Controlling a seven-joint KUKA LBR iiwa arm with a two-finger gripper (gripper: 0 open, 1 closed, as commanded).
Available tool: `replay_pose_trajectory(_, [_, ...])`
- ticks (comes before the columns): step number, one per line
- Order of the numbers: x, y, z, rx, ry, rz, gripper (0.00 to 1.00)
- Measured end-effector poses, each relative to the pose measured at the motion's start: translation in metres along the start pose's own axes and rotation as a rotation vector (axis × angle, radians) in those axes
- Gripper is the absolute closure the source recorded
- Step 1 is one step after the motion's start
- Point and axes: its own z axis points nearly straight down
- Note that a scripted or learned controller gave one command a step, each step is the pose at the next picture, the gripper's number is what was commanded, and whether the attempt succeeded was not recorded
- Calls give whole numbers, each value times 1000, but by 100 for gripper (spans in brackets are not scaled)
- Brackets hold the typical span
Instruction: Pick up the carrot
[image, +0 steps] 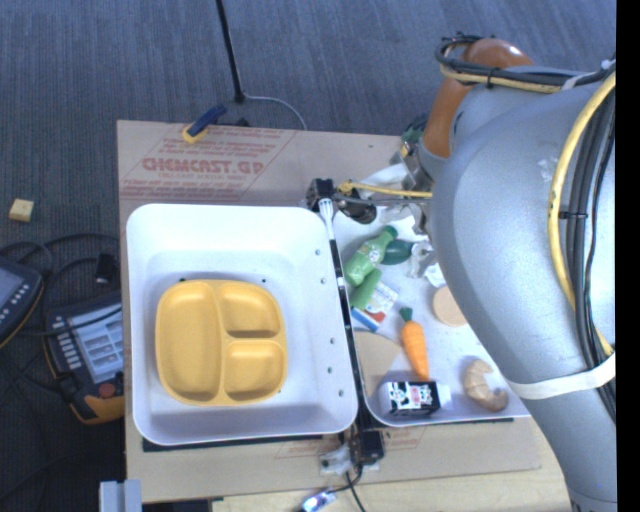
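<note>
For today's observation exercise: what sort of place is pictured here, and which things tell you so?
Probably a robotics lab bench: a grey robot arm reaches over two white bins, toy food like a carrot lies in one, and a control pendant sits on the carpet.

Carrot (415, 346) lying in right bin (372, 398), leafy end toward 11 o'clock; black carton (413, 397) at its 6, croissant (484, 384) at 4
</note>
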Motion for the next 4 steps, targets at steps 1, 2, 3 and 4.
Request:
replay_pose_trajectory(1, [-70,-46,1,1,-3,-253,0])
replay_pose_trajectory(2, [-159,-7,1,1,-3,-266,0])
replay_pose_trajectory(3, [-168,36,80,-17,21,-152,0])
replay_pose_trajectory(4, [-163,27,86,-32,32,6,0])
